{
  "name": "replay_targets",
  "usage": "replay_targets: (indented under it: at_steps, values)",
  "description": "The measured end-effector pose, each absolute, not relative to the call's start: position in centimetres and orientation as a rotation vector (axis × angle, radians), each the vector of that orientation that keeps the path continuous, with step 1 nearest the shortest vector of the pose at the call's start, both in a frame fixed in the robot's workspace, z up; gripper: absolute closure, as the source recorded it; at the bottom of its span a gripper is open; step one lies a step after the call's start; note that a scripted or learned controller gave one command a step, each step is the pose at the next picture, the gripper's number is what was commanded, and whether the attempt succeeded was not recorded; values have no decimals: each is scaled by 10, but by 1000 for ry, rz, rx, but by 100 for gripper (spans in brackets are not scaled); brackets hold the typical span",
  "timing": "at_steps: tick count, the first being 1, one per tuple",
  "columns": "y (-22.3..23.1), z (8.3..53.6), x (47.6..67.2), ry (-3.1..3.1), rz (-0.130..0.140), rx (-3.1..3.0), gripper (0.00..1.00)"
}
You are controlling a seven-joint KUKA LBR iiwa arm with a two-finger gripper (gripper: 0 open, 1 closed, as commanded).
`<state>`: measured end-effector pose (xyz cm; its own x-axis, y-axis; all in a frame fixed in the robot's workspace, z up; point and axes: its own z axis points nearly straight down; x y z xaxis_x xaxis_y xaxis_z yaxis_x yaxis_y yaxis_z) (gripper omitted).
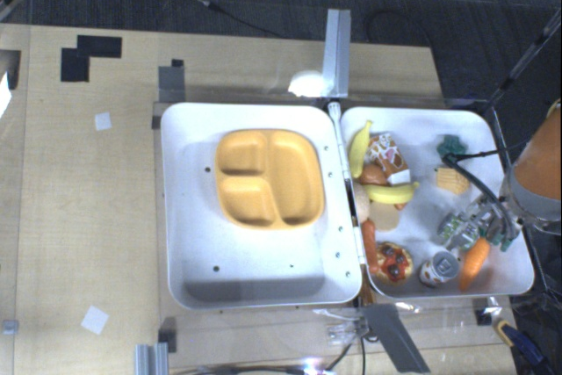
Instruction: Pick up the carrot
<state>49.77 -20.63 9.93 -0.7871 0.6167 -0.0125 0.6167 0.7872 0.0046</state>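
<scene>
carrot (474, 263) just below the gripper (470, 228), in right bin (518, 281)

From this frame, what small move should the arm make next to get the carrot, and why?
Probably a short shift toward the bin's near right corner, then straight down. The claw sits just above the upper end of the carrot, which lies tilted in the right bin close to a small can. Centering over the carrot's middle should keep clear of the can. Whether the claw already touches the carrot is unclear.
</scene>
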Motion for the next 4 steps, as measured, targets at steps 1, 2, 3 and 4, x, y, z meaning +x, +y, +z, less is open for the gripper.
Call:
replay_targets:
  at_steps: [1,2,3,4]
  values:
    - [-148,163,491,2994,4,912,100]
    - [-153,92,495,3065,0,564,100]
    - [-155,228,491,3037,0,728,100]
    - [-180,356,500,2986,-1,911,100]
